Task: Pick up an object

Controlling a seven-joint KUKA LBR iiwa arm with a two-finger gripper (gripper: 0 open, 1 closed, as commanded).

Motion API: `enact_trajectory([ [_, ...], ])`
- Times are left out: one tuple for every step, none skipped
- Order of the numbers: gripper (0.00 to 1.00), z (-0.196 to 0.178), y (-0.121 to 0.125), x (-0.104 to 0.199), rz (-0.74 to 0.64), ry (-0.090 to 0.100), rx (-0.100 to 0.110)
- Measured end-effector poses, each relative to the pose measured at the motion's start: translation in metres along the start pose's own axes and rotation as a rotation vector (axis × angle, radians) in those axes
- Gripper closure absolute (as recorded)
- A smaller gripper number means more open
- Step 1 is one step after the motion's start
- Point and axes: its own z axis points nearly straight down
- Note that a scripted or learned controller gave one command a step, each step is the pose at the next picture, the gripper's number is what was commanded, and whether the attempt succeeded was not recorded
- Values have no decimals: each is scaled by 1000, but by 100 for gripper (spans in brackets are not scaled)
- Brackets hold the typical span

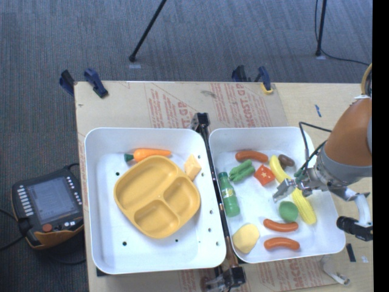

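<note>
Gripper (290,188) low over the right bin (316,248), among toy foods, nothing visibly between its fingers.

Camera view: the arm (349,145) reaches in from the right; whether the jaws stand wide or narrow cannot be told from this angle. Just below them lie a green round piece (289,211) and a yellow corn cob (304,207); just left of them a red pepper chunk (264,175), above them a yellow banana-like piece (277,166). Farther left are a green bottle (228,194) and green pods (242,171); farther below, two sausages (281,225) and a pale potato (246,238). Well to the left, the other bin (97,236) holds a yellow divided plate (157,196) and a carrot (150,154).
</note>
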Motion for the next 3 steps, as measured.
enact_trajectory([
  [100, -10, 0, 0, 4, 1, 0],
  [100, -148, -51, -21, -154, -3, -3],
  [100, -295, -59, 11, -579, -4, -3],
])
